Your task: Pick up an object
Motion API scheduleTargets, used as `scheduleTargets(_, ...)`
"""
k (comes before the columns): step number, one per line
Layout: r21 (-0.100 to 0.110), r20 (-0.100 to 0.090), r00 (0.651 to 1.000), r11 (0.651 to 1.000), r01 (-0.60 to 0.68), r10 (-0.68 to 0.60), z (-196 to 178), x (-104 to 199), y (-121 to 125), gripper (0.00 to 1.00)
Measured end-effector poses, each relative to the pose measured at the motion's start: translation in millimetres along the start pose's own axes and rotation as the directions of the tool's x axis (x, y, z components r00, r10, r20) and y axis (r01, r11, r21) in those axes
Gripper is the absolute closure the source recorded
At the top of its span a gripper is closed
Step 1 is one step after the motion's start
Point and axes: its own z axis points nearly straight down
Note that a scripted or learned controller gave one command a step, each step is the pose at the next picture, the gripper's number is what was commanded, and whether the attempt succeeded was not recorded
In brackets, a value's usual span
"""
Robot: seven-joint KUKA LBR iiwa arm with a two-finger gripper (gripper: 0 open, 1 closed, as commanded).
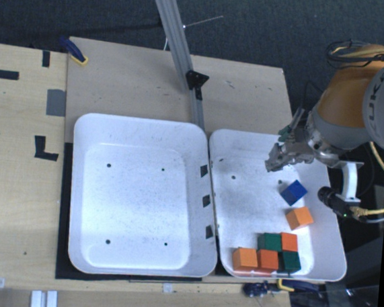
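Camera view: blue block (294, 191) lies in right bin (246, 155), just below and right of gripper (277, 162), apart from it; finger state cannot tell. Orange block (299, 218) beside it, more blocks (270, 253) at near wall

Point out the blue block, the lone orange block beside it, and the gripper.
blue block (294, 191), camera view, top face.
lone orange block (299, 218), camera view, top face.
gripper (273, 164), camera view, at its fingertips.
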Motion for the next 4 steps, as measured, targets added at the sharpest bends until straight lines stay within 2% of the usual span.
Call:
scheduleTargets(1,0.005,-0.001,1.0,1.0,0.0,0.0,-15.4,0.5,0.7,1.0)
scheduleTargets(3,0.009,-0.002,1.0,1.0,0.004,-0.004,2.2,102.2,-17.3,1.0)
scheduleTargets(4,0.01,-0.002,1.0,1.0,0.005,-0.005,9.2,157.2,-37.1,1.0)
